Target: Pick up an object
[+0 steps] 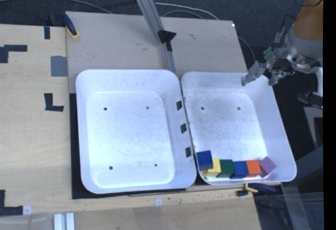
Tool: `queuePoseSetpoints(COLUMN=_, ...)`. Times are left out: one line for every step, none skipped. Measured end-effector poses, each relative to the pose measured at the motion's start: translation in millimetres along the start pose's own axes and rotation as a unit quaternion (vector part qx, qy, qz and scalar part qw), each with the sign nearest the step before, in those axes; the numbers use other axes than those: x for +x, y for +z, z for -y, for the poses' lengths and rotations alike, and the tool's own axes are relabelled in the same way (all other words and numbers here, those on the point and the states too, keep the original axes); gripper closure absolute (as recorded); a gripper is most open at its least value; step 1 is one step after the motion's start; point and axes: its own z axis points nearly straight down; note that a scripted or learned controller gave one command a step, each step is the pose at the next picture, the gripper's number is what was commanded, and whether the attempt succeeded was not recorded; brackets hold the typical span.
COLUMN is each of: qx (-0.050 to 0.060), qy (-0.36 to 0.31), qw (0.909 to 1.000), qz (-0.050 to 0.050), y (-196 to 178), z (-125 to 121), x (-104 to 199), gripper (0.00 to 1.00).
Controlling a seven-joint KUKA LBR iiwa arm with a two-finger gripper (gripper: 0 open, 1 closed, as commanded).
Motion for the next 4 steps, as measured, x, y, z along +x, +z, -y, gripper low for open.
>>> queuePoseSetpoints(qx=-0.003, qy=-0.003, qw=1.0, qz=-0.002, y=-64.3, z=41.4, x=77.5, gripper=0.0)
queuePoseSetpoints(qx=-0.001, qy=-0.002, qw=1.0, qz=-0.002, y=-87.2, z=103.8, x=131.6, gripper=0.0)
queuePoseSetpoints(qx=-0.001, qy=0.001, qw=1.0, qz=0.0, y=-128.9, z=129.3, x=88.9, gripper=0.0)
queuePoseSetpoints(qx=0.001, qy=-0.001, qw=1.0, qz=-0.001, y=-98.5, z=149.4, x=129.3, gripper=0.0)
